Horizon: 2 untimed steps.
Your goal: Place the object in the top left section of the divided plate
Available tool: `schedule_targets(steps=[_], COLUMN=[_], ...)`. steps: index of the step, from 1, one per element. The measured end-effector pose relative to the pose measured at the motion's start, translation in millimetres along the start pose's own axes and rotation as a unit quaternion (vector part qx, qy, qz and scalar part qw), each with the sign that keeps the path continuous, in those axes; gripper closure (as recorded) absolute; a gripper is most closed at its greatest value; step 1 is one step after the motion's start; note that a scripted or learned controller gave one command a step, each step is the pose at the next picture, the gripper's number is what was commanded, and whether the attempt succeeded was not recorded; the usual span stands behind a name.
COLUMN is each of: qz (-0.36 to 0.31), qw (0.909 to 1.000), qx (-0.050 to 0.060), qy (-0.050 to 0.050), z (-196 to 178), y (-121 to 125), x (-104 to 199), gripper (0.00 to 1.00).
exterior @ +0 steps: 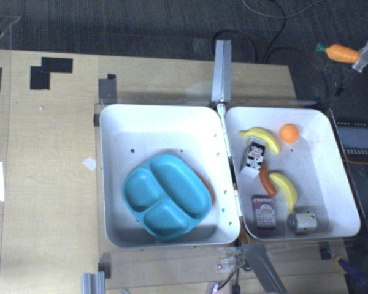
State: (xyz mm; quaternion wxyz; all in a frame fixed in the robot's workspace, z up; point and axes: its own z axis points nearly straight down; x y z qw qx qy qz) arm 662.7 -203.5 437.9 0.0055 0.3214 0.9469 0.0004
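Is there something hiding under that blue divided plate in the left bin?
Yes. A thin orange-brown edge peeks out along the right rim of the blue divided plastic plate. The plate covers the rest, so what it is cannot be told.

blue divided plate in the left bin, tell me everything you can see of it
The blue divided plate looks like smooth plastic, rounded in outline, with three sections: one long one and two smaller ones. It lies flat, face up and turned at a slant, on the floor of the left bin, toward the near side. An orange edge peeks out from under its right rim.
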Motion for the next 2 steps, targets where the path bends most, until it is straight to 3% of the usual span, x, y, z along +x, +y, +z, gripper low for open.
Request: schedule_targets(steps=[1, 2], qz=[0.019, 0.133], qw=[0.9998, 0.9911], qx=[0.000, 0.000], qy=[0.001, 0.000], z=[0, 0], y=[23, 1], x=[25, 13], gripper=[1.00, 1.00])
